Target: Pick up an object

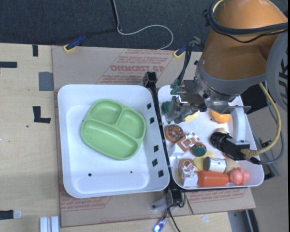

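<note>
Two white bins are seen side by side on the table [19, 129].

- Left bin [111, 175]: a green plate [113, 128] with three compartments is lying flat, a little toward 12 o'clock of centre.
- Right bin [222, 187]: small toys are crowded from the centre down to 6 o'clock.
  - A brown disc [174, 132] is at 9 o'clock.
  - A green toy [199, 150] is near the centre.
  - A long orange toy [212, 179] is at 6 o'clock, along the rim.
  - A pink toy [238, 176] is touching the orange toy's end at 5 o'clock.
  - An orange wedge [220, 116] is at 1 o'clock.
- Arm [241, 37]: it is seen over the right bin's 12 o'clock side.
- Claw [178, 109]: it is placed at the bin's 11 o'clock corner, just at 12 o'clock of the brown disc. Whether it is open or closed cannot be told, and nothing is seen gripped.
</note>
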`<control>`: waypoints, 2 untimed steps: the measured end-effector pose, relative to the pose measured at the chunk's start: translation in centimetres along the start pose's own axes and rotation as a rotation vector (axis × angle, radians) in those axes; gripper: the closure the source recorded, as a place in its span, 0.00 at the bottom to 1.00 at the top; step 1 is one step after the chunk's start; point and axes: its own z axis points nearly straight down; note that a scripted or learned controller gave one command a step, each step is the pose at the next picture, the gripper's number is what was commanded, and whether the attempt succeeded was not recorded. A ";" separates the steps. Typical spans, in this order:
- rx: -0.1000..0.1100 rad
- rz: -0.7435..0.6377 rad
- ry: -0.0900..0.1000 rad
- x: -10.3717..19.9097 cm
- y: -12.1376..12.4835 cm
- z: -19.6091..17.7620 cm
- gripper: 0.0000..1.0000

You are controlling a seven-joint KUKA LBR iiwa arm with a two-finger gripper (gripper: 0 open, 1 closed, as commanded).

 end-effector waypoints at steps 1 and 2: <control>0.000 0.006 -0.003 3.1 0.2 -1.4 1.00; 0.008 0.007 -0.005 5.9 0.1 4.8 1.00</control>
